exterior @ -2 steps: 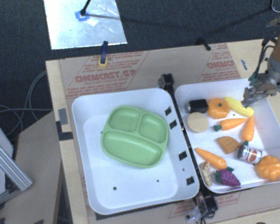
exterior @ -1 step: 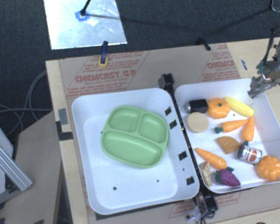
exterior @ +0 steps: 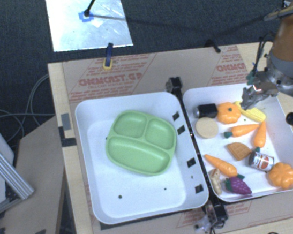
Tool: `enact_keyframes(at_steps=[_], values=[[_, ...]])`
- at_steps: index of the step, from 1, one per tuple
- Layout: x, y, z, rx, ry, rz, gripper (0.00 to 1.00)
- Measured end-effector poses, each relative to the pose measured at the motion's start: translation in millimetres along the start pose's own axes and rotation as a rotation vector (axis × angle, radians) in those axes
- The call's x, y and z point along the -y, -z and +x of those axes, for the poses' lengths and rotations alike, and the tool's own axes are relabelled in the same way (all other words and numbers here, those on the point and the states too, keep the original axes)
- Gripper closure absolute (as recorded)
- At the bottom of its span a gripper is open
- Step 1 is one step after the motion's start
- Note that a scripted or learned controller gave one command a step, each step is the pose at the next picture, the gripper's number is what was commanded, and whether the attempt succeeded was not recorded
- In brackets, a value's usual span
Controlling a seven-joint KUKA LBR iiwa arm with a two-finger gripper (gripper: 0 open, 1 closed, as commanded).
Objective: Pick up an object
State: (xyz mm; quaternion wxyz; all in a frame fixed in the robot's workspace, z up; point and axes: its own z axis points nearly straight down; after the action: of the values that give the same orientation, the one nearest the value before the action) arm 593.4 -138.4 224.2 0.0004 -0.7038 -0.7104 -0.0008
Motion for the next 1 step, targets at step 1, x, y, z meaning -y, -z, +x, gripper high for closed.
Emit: enact_keyframes(at_steps=[1], values=[[7.3, 10.6, 53.9, -0.001, 0.001, -0.001, 1.0]])
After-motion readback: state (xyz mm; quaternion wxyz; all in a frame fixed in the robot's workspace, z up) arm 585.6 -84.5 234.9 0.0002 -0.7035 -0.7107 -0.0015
